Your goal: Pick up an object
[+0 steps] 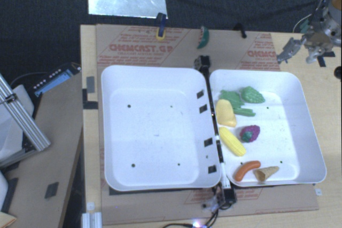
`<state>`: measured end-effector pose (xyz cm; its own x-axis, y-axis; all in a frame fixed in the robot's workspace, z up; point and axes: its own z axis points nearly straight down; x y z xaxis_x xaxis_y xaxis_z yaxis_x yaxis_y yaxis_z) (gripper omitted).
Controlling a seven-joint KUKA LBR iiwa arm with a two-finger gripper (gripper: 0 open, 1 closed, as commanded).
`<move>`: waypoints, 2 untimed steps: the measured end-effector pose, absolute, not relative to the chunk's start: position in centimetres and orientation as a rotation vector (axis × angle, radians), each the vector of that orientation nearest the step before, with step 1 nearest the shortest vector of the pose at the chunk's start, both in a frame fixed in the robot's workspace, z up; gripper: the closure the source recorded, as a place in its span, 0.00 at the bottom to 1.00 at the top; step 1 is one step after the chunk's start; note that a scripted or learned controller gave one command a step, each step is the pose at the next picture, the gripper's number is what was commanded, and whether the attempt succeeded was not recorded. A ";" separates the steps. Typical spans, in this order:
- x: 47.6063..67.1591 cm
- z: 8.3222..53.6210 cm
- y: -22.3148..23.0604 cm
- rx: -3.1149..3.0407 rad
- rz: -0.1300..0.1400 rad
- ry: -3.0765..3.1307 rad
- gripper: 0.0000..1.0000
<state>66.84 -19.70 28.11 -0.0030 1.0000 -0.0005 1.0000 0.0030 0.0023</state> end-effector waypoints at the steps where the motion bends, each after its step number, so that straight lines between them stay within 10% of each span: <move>1: 66.8 19.5 -10.7 2.213 0.000 2.239 0.00; 2: 66.9 18.4 3.3 2.205 0.006 2.241 0.00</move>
